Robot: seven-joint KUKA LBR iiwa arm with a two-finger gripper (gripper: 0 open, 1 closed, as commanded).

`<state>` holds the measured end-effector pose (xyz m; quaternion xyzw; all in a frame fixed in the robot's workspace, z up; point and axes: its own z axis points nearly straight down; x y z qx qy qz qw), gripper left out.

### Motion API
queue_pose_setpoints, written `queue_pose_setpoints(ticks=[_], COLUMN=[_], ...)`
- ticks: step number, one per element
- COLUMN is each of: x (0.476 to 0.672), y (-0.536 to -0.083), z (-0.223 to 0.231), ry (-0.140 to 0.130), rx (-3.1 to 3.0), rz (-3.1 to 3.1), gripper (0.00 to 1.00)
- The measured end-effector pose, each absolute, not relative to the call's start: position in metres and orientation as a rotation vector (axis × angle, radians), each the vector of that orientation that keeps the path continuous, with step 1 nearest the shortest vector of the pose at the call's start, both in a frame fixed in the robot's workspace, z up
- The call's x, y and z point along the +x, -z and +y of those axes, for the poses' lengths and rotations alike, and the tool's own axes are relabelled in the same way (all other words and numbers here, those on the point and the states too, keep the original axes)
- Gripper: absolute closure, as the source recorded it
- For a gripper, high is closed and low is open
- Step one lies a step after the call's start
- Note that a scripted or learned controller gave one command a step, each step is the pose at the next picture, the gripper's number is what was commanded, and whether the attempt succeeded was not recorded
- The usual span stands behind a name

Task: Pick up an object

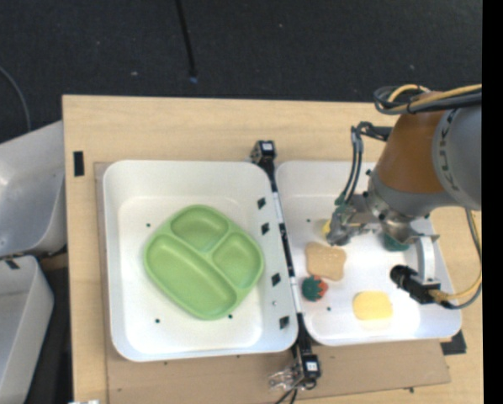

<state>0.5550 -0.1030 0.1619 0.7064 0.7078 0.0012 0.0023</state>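
In the right bin (pixel 319 179) lie a tan bread-like slice (pixel 326 263), a small green and red object (pixel 314 288) and a yellow rounded object (pixel 373 306). A teal item (pixel 394 242) peeks out under the arm's wrist. My gripper (pixel 337 231) hangs low over the right bin, just above the tan slice's upper edge. Nothing is visible between its fingers.
The left bin (pixel 121 225) holds a green divided plate (pixel 203 261). A ridge with black clips (pixel 277 234) separates the two bins. The arm's orange band and grey body (pixel 420 154) cover the right bin's far right part. Cables run by the bin's right rim (pixel 428 289).
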Motion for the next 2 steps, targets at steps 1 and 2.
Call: queue_pose_setpoints(ticks=[1, 2], x=[0.559, 0.560], y=[-0.212, -0.238], z=[-0.114, -0.115], ry=[-0.004, -0.003], rx=[2.217, 2.216], rz=[2.218, 2.221], gripper=[1.00, 1.00])
